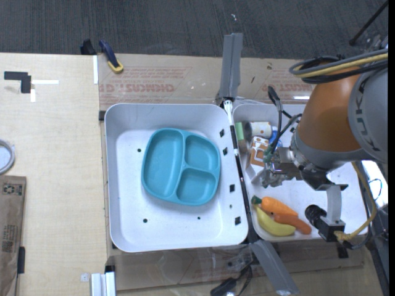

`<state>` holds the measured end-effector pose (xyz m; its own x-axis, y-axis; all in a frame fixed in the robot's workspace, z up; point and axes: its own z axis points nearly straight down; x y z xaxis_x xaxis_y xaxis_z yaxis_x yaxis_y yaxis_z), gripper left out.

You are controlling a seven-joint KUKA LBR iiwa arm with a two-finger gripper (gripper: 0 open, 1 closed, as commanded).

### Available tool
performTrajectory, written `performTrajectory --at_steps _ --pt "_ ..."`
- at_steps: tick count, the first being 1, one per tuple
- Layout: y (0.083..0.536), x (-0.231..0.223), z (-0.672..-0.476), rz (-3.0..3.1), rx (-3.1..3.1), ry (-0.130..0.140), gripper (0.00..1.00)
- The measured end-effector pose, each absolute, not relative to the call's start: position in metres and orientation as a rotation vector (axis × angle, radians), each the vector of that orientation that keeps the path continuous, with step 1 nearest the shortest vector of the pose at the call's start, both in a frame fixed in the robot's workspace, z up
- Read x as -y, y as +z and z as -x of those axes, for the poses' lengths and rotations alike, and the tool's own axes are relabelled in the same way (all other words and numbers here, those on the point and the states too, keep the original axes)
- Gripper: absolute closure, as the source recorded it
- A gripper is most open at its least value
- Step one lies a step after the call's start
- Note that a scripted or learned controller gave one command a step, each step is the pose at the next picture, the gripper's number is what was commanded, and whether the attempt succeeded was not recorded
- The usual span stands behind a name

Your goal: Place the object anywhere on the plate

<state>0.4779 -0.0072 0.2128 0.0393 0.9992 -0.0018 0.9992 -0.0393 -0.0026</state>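
A blue three-compartment plate (pixel 181 166) lies in the left white bin (pixel 123 227), with nothing on it. My gripper (pixel 270 175) hangs low over the right bin (pixel 352 196), near its left side. It is just above a toy carrot (pixel 285 213) and a yellow banana (pixel 274 225) at the bin's front left corner. An orange-and-white packet (pixel 258 150) lies right behind the gripper, partly hidden by it. A small white and green bottle (pixel 253 129) lies at the bin's back left.
The divider wall between the bins (pixel 237 165) runs just left of the gripper. The arm's orange band (pixel 330 119) covers much of the right bin. A blue-and-yellow tool (pixel 111 57) and tape roll (pixel 4 158) lie on the bench.
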Motion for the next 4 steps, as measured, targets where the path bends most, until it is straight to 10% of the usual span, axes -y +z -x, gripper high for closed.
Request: performTrajectory --at_steps 2,3,4 --pt "0.239 -0.147 -0.497 2.143 2.296 0.008 1.00" --pt "0.264 -0.071 -0.478 2.053 2.377 0.006 1.00" --pt "0.259 -0.111 -0.478 2.063 2.369 0.006 1.00"
